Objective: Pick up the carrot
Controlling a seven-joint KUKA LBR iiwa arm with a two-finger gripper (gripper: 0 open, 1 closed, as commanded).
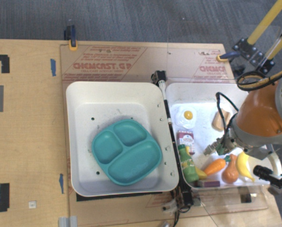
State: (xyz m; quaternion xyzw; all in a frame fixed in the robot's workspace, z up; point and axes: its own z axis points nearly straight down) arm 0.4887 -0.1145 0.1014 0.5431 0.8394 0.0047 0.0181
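1 carrot (215, 166), orange, lying in the right bin (203, 97) toward its near edge, not yet lifted. At its 12 o'clock, just above: gripper (219, 147), finger state cannot be told. At 3 o'clock: orange pear-shaped fruit (229, 173), then banana (244, 167). At 9 o'clock: green packet (188, 163). Left bin (79, 126): 1 teal divided plate (126, 150). Grasp and lift remain outstanding, by my reading.

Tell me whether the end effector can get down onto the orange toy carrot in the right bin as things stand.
Probably yes. The end effector hangs just above the orange toy carrot, whose top is uncovered. It is crowded, though: a green packet lies on one side, an orange pear-shaped toy and a yellow banana on the other.
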